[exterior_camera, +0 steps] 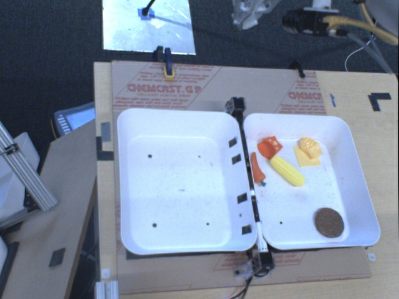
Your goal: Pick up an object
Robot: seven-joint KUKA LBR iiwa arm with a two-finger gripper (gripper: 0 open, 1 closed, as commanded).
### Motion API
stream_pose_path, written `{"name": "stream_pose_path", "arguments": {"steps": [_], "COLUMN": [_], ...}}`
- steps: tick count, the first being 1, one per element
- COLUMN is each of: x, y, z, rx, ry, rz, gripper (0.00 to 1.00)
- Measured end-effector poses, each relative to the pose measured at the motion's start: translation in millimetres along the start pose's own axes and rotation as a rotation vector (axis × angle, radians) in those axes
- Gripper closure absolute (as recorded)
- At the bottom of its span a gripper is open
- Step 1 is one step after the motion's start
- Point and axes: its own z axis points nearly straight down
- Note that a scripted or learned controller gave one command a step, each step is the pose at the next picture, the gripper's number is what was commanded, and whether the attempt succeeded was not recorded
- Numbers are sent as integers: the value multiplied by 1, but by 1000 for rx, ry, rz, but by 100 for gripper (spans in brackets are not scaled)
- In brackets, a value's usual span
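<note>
The right bin (pixel 358 185) holds several small things. A yellow corn cob (pixel 287 170) lies near its middle, with a red-orange wedge (pixel 270 146) just above it and a slim orange-red piece (pixel 257 168) against the left wall. An orange-yellow lump rests on a yellow slice (pixel 308 152) toward the back. A round brown disc (pixel 328 222) lies at the front right. My gripper (pixel 251 8) hangs high beyond the far edge of the bench, well away from both bins, with nothing seen in it.
The left bin (pixel 124 185) sits beside the right one, joined by a black clipped seam (pixel 243 167). A shiny metal sheet (pixel 148 16) lies at the back left. Cables and a black fitting (pixel 312 22) sit at the back right.
</note>
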Motion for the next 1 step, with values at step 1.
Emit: {"name": "stream_pose_path", "arguments": {"steps": [1], "x": [93], "y": [-9], "z": [6], "rx": [8], "ry": [2], "rz": [-15], "gripper": [100]}}
